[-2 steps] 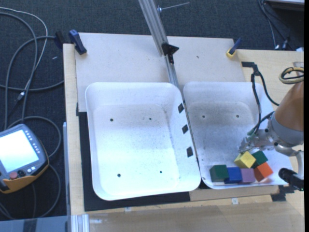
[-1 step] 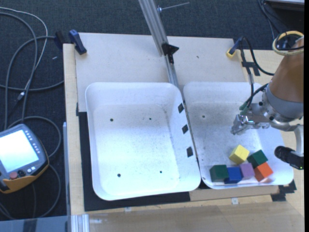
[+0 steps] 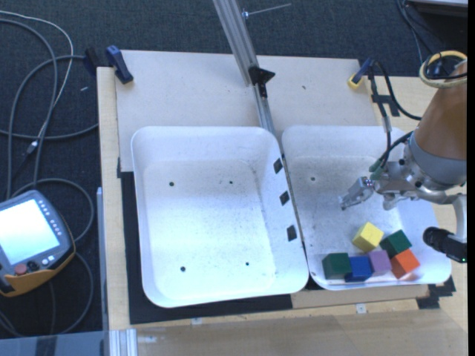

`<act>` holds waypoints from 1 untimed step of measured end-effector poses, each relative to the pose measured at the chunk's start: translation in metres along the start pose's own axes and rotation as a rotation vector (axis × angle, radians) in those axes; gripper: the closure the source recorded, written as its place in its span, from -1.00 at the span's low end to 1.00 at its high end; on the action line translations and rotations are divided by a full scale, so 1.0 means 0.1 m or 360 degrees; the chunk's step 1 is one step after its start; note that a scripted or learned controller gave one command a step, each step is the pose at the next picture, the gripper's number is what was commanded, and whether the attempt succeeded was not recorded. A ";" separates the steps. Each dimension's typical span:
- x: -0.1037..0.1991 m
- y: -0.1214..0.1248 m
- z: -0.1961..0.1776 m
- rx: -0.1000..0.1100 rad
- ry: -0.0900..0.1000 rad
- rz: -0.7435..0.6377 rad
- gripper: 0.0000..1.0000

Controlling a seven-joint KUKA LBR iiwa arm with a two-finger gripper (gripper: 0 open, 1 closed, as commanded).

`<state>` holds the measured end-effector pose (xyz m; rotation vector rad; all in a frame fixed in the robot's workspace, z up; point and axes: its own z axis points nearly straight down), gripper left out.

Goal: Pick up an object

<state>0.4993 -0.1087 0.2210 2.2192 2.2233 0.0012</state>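
Observation:
Several small blocks cluster in the front right corner of the right bin (image 3: 319,162): a yellow block (image 3: 367,236), a dark green block (image 3: 396,241), an orange block (image 3: 405,262), a purple block (image 3: 380,261), a blue block (image 3: 361,268) and a green block (image 3: 336,264). My gripper (image 3: 367,195) hangs over the middle of the right bin, just behind and slightly left of the yellow block. It comes in from the right under the orange-banded wrist (image 3: 444,136). I see nothing held in it.
The left bin (image 3: 148,154) lies beside the right one, with a slanted metal pole (image 3: 236,35) rising behind their shared wall. Black cables (image 3: 386,106) run along the arm. A teach pendant (image 3: 30,236) lies on the floor at far left.

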 end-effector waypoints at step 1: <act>-0.46 -0.01 1.00 0.0015 0.0002 0.0009 -1.00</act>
